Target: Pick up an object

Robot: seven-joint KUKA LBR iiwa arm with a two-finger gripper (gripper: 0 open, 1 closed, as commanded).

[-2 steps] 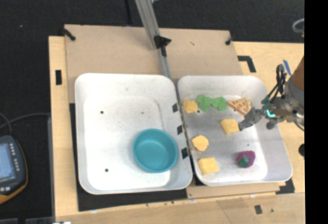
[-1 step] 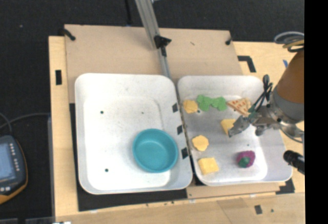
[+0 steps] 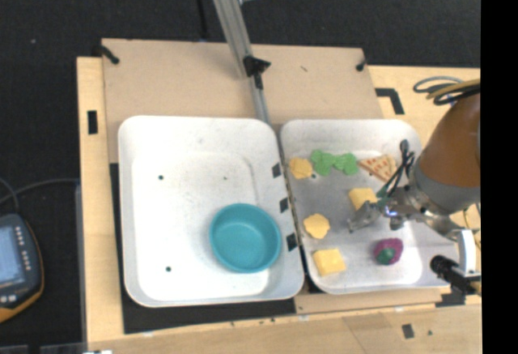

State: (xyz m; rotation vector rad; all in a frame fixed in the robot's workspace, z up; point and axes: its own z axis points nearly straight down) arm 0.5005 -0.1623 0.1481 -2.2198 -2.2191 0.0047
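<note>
The tabletop [image 3: 202,77] spreads out wide to the left of the tool [image 3: 364,217], tan board with two white bins lying side by side on it. The left bin [image 3: 162,150] lies well to the tool's left and holds a blue bowl [image 3: 245,237] near its lower right corner, close to the wall that it shares with its neighbour. The right bin [image 3: 340,134] lies under the tool, and the arm [image 3: 453,150] reaches over its right rim, the orange band bulking large above the grey wrist. A metal pole [image 3: 231,20] slants up from between the bins, far above and left of the tool. The tool hangs low over the middle of the right bin, and whether it is spread or pressed together cannot be told, since the grey tip is blurred against the bin floor. Nothing can be seen gripped in it. The loose things ring it: a green piece [image 3: 333,163] above and to its left, an orange wedge [image 3: 377,166] above it, a yellow block [image 3: 362,198] just above and beside it, a yellow block [image 3: 329,262] below and left, a yellow lump [image 3: 316,225] to its left, a second lump [image 3: 301,169] further up and left, and a purple and green ball [image 3: 388,252] just below and right of it.
</note>
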